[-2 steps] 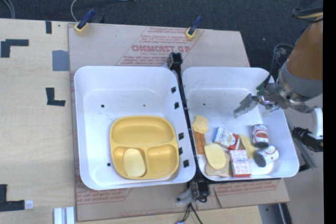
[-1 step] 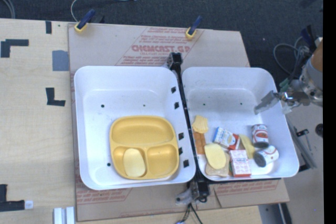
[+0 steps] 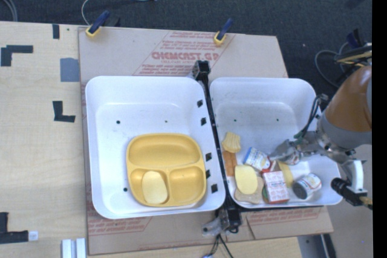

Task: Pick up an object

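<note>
Hand (image 3: 289, 154) hovers just beside, perhaps touching, the small packet (image 3: 257, 159).

Red "CHEMCAST GP" lettering, upside down, on the brown board (image 3: 181, 54) beneath the bins.

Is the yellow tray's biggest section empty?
Empty. The yellow tray in the left bin has one pale oval piece, in its small lower-left section.

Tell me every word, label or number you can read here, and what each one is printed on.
"CHEMCAST GP", in red, upside down, on the brown cardboard sheet under the two white bins; a smaller red line beside it is too blurred to read.
The red-and-white packet and the small round tin in the right-hand white bin carry print too small to read.
</note>
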Action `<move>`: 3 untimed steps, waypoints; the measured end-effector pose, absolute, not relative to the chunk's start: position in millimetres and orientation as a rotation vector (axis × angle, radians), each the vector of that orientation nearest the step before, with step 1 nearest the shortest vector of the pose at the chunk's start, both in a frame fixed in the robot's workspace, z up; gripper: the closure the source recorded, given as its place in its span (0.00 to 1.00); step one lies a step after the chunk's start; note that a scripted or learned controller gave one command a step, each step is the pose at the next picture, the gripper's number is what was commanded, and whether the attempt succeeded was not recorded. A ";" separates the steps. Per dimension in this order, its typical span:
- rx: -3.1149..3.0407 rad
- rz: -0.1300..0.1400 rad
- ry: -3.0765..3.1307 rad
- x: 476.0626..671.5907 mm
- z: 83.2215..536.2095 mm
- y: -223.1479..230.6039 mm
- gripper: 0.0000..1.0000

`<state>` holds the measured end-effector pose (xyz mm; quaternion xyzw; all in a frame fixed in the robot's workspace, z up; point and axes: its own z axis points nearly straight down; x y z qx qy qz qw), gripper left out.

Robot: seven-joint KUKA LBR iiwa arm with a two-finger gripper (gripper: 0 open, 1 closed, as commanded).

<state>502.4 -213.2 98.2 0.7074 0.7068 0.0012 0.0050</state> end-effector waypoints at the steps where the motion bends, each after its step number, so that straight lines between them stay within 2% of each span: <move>1: 2.217 0.007 2.217 502.9 108.2 -211.1 1.00; 2: 2.201 0.012 2.223 660.0 160.4 -190.6 1.00; 3: 2.214 0.002 2.229 648.0 185.6 -85.4 1.00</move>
